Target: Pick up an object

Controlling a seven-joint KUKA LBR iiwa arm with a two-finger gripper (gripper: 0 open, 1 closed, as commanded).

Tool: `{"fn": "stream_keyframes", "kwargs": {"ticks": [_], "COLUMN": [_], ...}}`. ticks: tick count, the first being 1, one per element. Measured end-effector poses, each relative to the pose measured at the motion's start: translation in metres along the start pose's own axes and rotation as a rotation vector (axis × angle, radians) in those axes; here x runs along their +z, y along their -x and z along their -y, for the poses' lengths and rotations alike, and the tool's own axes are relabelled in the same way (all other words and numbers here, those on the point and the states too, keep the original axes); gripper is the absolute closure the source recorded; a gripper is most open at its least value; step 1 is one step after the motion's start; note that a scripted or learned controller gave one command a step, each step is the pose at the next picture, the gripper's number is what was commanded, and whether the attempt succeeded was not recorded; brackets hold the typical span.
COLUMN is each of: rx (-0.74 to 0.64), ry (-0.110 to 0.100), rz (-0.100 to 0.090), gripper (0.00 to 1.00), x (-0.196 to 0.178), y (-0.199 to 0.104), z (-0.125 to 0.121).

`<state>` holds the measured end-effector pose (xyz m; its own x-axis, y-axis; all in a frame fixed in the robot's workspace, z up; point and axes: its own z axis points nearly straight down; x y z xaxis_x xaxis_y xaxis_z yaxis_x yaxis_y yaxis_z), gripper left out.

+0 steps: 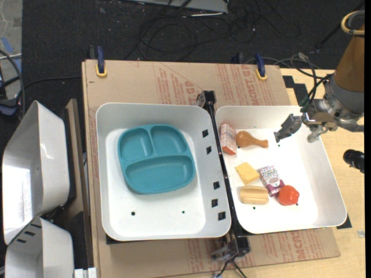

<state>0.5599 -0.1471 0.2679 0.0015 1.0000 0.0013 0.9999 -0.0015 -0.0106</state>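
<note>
The right bin (324, 181) holds several toy foods. A brown chicken drumstick (252, 139) lies near its far left, beside a red-and-white packet (228, 139). Nearer the front are a yellow cheese block (246, 172), a purple-and-white packet (269, 176), a tan bread roll (254, 196) and a red tomato (288, 195). My gripper (301, 131) hangs over the bin's far right part, to the right of the drumstick and above it. It is open, its fingers spread with nothing between them.
The left bin (110, 201) holds a teal divided plate (156, 158). A black divider with clips (217, 172) runs between the bins. White tubs (32, 167) stand off the bench's left side. Cables lie on the dark floor behind.
</note>
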Motion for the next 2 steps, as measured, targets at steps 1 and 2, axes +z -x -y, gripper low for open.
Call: {"fn": "stream_keyframes", "kwargs": {"ticks": [1, 2], "rx": [-0.002, 0.000], "ry": [0.010, 0.007], "rz": [0.002, 0.001], "gripper": [0.00, 0.00], "x": [-0.006, 0.038], "y": [0.000, 0.002], "z": [-0.002, -0.003]}}
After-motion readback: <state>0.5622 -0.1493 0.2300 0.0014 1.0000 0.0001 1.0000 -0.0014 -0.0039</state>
